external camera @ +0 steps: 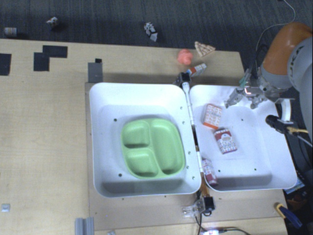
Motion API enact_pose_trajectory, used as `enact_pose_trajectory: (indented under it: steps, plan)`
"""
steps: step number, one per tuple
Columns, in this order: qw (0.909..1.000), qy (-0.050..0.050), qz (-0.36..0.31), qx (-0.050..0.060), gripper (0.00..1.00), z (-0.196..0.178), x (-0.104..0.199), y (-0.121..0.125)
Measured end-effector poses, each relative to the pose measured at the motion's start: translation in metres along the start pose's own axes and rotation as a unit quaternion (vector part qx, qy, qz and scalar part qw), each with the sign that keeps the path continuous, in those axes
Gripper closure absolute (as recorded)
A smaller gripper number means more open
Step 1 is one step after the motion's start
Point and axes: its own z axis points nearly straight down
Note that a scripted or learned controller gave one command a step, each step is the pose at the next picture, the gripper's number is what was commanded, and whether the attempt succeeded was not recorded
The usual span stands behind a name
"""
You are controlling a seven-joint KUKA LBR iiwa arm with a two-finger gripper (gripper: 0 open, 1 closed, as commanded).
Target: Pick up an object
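Plainly the gripper (246, 98) was spread and empty: its two fingers stood apart over the far right part of the right bin (274, 177), with white floor showing between them and nothing pinched. It hung off the grey arm (299, 65), whose orange band curved above it at the bin's far right corner.

To my eye this was the approach, before any grasp. No object had been reached yet, and the nearest candidates lay a little inward from the fingers. The next move, I judged, called for shifting the open fingers toward the bin's middle, lining them across the narrow side of one packet, and then dropping low enough to close on it; both packets lay flat, so a shallow descent would likely slip over the top.

The nearest thing was a pale card (212, 115) with a faint red grid and an orange lower edge, lying near the gripper. Just beside it, toward the near side, sat a red packet (225, 141), small, rectangular, tilted, with white marks on its face. A third small item (209, 171) rested against the bin's left wall near the front; I could not make out what it was.

The left bin (102, 146) held a green tray (152, 148) with three compartments, well apart from the gripper. Beyond the bins, on the bench (44, 146), lay an orange ball (185, 57) and a wedge-shaped piece (204, 48).
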Motion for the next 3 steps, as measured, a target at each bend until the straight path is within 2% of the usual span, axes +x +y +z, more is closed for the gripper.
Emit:
enact_pose_trajectory:
  steps: [1,2,3]
  plan:
    - [1.0000,-0.001,0.000,-0.004,0.00,0.022,0.044,-0.061]
    - [1.0000,-0.001,-0.001,-0.008,1.00,0.010,0.044,-0.059]
    - [1.0000,-0.001,-0.001,-0.007,0.00,0.010,0.044,-0.059]
